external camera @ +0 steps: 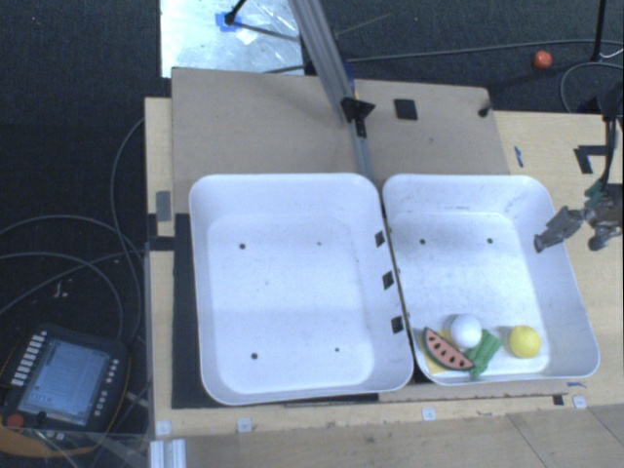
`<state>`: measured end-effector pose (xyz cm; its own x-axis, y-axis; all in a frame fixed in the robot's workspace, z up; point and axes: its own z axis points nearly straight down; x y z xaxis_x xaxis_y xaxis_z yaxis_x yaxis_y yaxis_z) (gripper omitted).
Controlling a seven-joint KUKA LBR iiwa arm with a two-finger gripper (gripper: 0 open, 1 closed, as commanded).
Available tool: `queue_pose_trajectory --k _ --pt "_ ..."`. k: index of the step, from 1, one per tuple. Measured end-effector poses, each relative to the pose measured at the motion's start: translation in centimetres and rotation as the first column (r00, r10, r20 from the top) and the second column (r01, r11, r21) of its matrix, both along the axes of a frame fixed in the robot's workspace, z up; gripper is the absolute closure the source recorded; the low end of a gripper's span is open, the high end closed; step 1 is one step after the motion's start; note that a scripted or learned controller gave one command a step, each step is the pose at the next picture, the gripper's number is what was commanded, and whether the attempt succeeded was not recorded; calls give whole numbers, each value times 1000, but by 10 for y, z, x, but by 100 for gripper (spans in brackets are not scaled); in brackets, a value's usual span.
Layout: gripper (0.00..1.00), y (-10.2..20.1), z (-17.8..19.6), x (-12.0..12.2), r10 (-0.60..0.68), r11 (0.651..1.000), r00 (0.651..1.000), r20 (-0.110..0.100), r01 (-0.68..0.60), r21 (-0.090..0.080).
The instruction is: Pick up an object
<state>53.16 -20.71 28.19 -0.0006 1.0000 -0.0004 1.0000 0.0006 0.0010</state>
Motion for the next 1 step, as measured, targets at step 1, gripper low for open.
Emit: queue_pose_trajectory --k 1 --pt "100 0 11 0 1 1000 1000 2 -1 0"
